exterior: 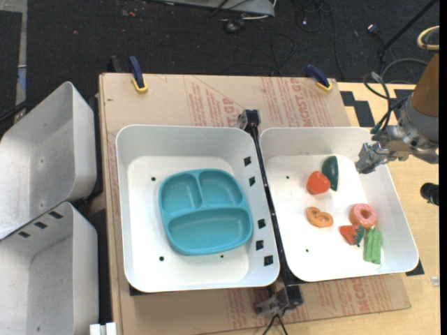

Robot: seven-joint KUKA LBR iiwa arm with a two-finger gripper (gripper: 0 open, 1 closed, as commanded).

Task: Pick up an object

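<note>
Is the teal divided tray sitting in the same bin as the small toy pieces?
No, the teal divided plastic tray lies alone in the left white bin, while the small toy pieces lie in the right white bin.

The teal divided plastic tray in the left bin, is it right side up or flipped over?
Right side up. The teal divided plastic tray shows its three hollow compartments facing the camera, lying flat on the left white bin's floor.

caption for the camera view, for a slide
Gripper at the right bin's edge near toy foods; teal divided tray in the left bin.
</note>
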